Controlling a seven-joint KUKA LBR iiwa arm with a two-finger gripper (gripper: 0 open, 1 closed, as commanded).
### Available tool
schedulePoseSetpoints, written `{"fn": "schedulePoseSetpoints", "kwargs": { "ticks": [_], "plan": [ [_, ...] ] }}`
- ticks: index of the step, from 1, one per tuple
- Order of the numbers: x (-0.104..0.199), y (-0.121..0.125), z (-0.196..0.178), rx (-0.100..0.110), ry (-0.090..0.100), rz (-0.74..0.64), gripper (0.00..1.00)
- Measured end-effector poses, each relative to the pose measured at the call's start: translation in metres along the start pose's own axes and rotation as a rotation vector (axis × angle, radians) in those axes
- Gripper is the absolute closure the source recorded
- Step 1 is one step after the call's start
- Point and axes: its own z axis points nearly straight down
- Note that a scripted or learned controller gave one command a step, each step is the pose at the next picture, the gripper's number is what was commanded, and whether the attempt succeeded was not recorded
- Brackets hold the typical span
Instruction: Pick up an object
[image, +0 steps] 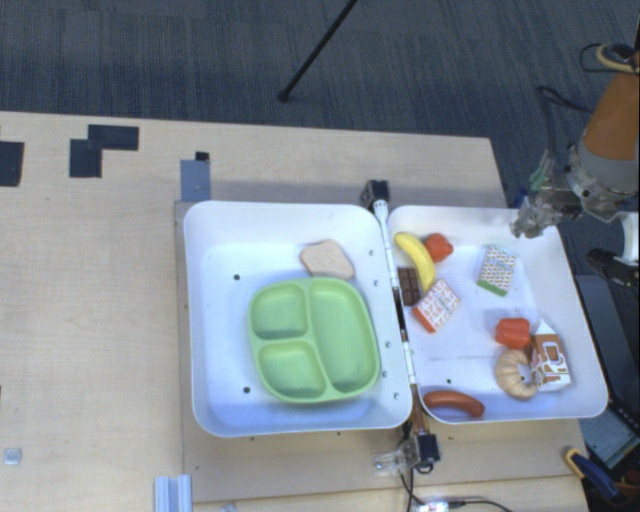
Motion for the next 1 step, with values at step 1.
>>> {"fn": "schedulePoseSetpoints", "kwargs": {
  "ticks": [1],
  "plan": [
    [0.0647,0.0071,0.0216,0.002,0.003,-0.003,1.0]
  ]
}}
